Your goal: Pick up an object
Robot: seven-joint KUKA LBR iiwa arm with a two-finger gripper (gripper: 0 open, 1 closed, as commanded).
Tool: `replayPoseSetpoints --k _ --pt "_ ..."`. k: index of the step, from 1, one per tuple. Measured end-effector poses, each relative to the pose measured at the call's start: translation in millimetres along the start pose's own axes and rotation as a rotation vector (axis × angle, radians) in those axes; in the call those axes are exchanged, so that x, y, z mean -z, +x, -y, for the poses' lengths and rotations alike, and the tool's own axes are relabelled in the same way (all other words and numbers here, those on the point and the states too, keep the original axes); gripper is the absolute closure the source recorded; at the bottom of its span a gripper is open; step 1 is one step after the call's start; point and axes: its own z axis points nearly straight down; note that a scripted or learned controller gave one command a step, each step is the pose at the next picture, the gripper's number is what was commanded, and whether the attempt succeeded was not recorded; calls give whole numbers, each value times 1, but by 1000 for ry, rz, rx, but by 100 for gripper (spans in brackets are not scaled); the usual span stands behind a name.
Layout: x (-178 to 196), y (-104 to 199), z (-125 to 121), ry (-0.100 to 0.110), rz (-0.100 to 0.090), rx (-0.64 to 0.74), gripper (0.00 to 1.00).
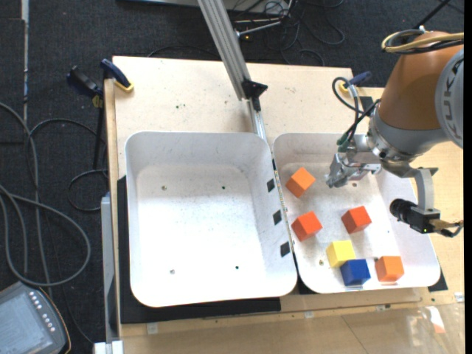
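Sitting in the right bin (pixel 413 268) are six little blocks. The orange block at the top (pixel 300 181) is the one nearest the gripper (pixel 341 177). It is small and square-sided, turned a bit so one corner points down, and it lies near the bin's left wall. Below it is a red-orange block (pixel 307 225), and off to the right of that one is another red-orange block (pixel 356 219). Nearer the front edge there is a yellow block (pixel 340 253) with a blue block (pixel 355 271) touching its lower right corner. Just beside the blue one is one more orange block (pixel 389 268).

The gripper hangs over the top part of the right bin, a little to the right of the top orange block and apart from it. It is small, grey and blurry here, so I cannot tell how far it is open. No block shows between its tips.

The arm (pixel 424 94) is big, orange on top and grey lower down, and it comes in from the right. Thin cables (pixel 358 116) hang near it.

The left bin (pixel 140 198) is white with tiny dark specks. Both bins sit on a pale board (pixel 184 94). A silver pole (pixel 225 39) slants down to the spot between the bins.
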Motion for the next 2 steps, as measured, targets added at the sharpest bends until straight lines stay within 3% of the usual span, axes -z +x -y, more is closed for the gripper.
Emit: replayPoseSetpoints --k 2 --pt "13 116 32 0 -1 1 100"
